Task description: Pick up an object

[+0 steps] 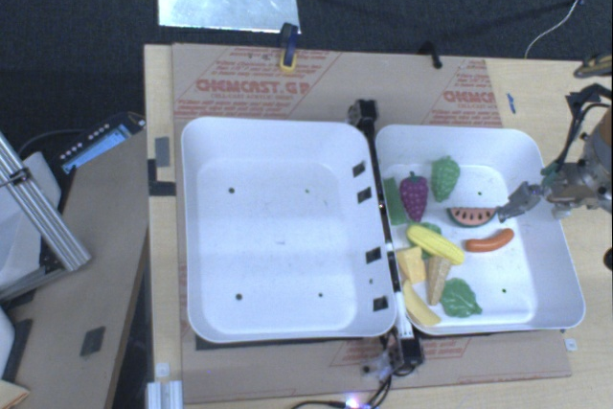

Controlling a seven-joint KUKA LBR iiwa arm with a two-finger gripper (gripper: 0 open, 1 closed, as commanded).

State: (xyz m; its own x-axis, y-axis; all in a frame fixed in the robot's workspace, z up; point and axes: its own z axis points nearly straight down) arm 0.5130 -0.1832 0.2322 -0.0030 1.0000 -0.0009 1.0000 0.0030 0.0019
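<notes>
- My end effector (pixel 520 199) hangs over the right bin (pixel 551 302), near its right wall; I cannot tell its state.
- Just beside its tip lie the watermelon slice (pixel 472 216) and the sausage (pixel 488 242).
- Further left: purple grapes (pixel 414 195), green grapes (pixel 444 177), corn (pixel 435 242), lettuce leaf (pixel 461 299).

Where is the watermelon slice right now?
The watermelon slice lies in the right bin, just above the sausage and right of the purple grapes.
</notes>
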